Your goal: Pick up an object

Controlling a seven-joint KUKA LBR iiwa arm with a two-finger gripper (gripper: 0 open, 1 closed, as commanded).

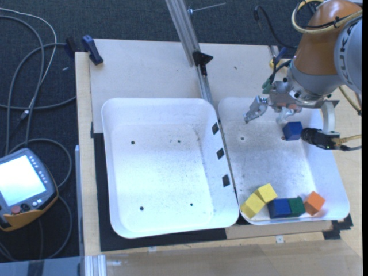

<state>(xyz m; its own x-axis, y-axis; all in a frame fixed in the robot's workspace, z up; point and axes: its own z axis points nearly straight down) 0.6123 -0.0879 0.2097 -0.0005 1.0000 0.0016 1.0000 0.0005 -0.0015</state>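
While the gripper hangs over the right bin's far edge, I cannot tell its jaw state or any hold. A blue cube sits just beside it. Descending off-centre could knock that cube aside.

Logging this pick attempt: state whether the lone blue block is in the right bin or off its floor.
Cannot tell. The blue block shows over the right bin, just below the gripper.
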